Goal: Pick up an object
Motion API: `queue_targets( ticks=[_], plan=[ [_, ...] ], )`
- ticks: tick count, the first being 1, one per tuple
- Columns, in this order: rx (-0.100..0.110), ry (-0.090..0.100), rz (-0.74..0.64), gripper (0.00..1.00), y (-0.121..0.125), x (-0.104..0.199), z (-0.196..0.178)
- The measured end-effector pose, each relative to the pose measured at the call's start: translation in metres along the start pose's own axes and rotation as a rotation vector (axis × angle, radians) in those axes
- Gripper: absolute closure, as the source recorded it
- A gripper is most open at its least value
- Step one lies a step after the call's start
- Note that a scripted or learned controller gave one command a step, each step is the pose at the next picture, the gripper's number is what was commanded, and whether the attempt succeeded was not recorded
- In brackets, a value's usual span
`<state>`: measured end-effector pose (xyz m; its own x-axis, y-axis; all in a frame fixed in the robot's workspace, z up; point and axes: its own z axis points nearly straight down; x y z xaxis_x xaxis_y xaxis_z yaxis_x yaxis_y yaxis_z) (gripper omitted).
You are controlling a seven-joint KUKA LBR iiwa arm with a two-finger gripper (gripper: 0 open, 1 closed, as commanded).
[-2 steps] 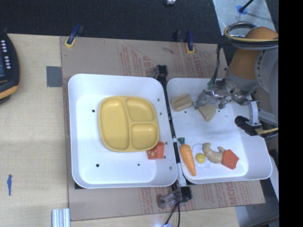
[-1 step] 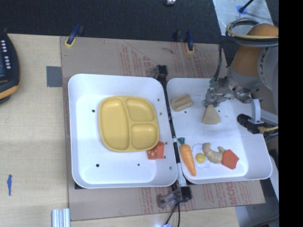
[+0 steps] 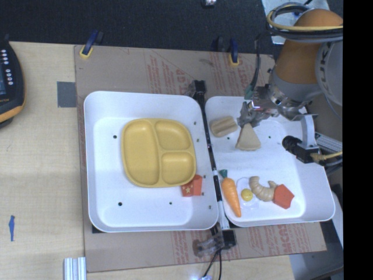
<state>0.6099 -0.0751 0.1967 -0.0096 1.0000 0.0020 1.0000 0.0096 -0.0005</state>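
Overhead, the arm (image 3: pixel 303 45) came in from the upper right of the frame, its orange band bulging above the wrist and the grey wrist angled down and to the left toward the upper part of the right bin (image 3: pixel 317 212). The gripper (image 3: pixel 252 114) hung low at that bin's upper left area, just above the tan wedge (image 3: pixel 249 139) and just right of the tan block (image 3: pixel 222 126). Whether its fingers were spread or pressed together could not be told, since the dark hardware blurred together there; nothing was plainly seen between them. The wedge lay on the bin floor with its narrow end pointing up toward the gripper, the block lying tilted beside the divider between the bins. Along the lower part of the right bin lay a carrot (image 3: pixel 231 196), a pale knobbly root (image 3: pixel 262 190) and a red block (image 3: pixel 283 196). In the left bin (image 3: pixel 102 156) sat a yellow divided plate (image 3: pixel 157 152), with a small red piece (image 3: pixel 193 186) touching its lower right corner
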Motion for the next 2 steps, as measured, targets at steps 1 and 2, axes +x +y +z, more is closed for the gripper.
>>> queue_targets(
  ticks=[1, 2],
  plan=[
    [-0.002, 0.000, -0.002, 1.00, -0.003, 0.074, -0.038],
    [0.006, -0.001, 0.002, 1.00, -0.031, 0.089, -0.049]
  ],
)
